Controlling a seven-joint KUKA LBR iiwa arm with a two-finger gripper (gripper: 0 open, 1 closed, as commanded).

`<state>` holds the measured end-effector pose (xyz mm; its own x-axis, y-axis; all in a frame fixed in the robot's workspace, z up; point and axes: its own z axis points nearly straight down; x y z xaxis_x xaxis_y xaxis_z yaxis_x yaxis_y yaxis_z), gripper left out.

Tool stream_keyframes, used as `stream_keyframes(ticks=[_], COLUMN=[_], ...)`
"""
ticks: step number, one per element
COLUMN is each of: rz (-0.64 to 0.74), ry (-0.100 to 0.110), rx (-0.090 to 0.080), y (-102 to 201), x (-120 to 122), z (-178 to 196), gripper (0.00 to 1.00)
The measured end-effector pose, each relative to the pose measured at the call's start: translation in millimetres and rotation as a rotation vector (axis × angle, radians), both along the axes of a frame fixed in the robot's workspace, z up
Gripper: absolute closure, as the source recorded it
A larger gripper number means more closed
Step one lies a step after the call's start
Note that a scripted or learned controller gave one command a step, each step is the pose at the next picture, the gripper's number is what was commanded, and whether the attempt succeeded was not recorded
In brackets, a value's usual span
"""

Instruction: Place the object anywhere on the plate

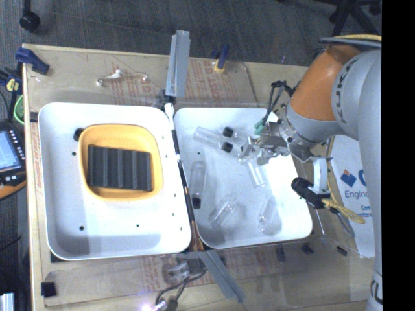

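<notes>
The left bin (58, 232) holds a yellow plate (120, 135) with a dark ridged object (120, 168) lying on it. In the right bin (298, 229), several clear plastic tubes (224, 211) are scattered, some black-capped. The grey arm (353, 89) bends in from the right, orange band uppermost, its gripper (254, 155) low over the right bin's upper middle among the tubes; whether it is open, closed or gripping anything cannot be told.

yellow plate (119, 136) in left bin, dark ridged object (120, 168) atop
</notes>
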<state>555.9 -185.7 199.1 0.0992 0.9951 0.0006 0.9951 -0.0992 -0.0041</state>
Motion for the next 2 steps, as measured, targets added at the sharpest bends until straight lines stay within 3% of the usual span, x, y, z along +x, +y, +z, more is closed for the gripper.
stream_keyframes(ticks=[1, 2], rz=[0.184, 0.439], ry=[-0.002, 0.001], rx=[0.0, 0.002], y=[65, 118], x=[39, 57], z=[54, 18], gripper=[1.0, 1.0])
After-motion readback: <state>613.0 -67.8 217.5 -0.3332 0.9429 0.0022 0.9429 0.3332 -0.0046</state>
